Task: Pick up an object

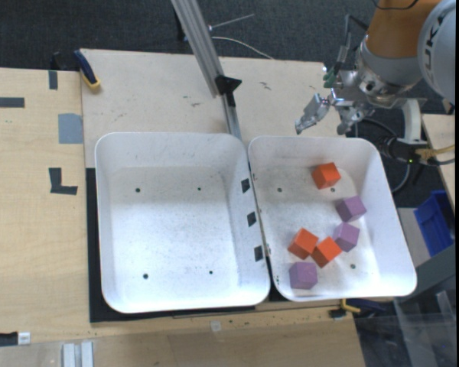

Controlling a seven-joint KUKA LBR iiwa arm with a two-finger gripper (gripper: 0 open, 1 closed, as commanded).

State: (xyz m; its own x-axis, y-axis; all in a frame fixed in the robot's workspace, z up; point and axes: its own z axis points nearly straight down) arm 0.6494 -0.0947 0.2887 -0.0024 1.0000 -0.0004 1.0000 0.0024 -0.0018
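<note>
The right bin [382,176] holds three orange cubes [326,175] [304,243] [328,250] and three purple cubes [351,208] [346,236] [303,275]. My gripper [326,125] hangs above the far rim of this bin, beyond the farthest orange cube. Its fingers [310,116] stand spread, open, with nothing between them. The grey arm with its orange band comes down from the upper right.
The left bin [107,205] sits beside the right one, their rims touching at the middle. A slanted metal rail [203,44] runs down to the bins' shared far corner. A yellow and blue tool [86,70] lies on the bench at far left.
</note>
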